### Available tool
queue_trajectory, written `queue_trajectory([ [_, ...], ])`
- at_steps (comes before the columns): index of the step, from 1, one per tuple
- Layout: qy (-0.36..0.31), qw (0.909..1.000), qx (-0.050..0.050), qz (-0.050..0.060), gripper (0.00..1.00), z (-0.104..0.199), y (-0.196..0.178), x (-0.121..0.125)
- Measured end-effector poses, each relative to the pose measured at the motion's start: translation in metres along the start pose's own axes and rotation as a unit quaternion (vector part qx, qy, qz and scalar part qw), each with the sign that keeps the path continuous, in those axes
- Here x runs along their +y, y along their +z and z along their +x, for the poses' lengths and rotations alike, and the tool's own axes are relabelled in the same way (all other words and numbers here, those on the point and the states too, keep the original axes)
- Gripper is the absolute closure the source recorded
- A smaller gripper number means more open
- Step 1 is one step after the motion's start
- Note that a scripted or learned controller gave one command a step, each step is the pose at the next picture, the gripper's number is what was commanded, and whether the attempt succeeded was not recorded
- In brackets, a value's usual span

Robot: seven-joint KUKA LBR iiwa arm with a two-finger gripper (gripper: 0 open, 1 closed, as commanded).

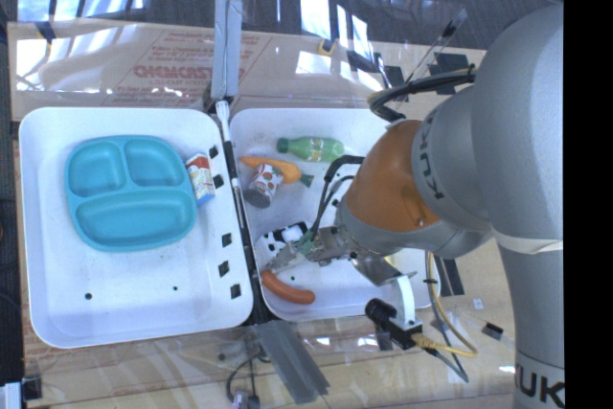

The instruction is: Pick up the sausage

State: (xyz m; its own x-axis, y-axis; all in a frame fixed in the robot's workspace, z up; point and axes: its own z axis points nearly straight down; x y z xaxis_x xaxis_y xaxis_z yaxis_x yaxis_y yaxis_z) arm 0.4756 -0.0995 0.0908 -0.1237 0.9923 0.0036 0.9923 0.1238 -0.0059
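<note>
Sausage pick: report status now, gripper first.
Gripper low in right bin, just above sausage, finger state unclear. Sausage lies free at bin's near edge, not held. Black-and-white toy crowds the gripper's far side.

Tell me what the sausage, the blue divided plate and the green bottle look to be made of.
Sausage: likely moulded plastic or rubber toy food; uniform orange-red skin with a slight sheen.
Blue divided plate: probably hard plastic; flat, even turquoise colour, rounded moulded compartments, semi-matte.
Green bottle: seemingly plastic, somewhat glossy; pale highlights along its side. Too small to tell whether it is translucent.
</note>
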Motion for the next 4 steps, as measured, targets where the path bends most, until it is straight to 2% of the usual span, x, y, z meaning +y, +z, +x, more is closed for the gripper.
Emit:
queue_trajectory([
  [1, 0.112, 0.9937, -0.001, -0.001, 0.0, 0.041, -0.1, 0.006],
  [2, 0.198, 0.9802, 0.0, -0.001, 0.0, 0.009, -0.032, 0.001],
  [3, 0.163, 0.9865, 0.005, -0.009, 0.0, 0.01, -0.013, 0.008],
  [4, 0.178, 0.9838, 0.005, -0.015, 0.0, -0.018, -0.014, 0.008],
])
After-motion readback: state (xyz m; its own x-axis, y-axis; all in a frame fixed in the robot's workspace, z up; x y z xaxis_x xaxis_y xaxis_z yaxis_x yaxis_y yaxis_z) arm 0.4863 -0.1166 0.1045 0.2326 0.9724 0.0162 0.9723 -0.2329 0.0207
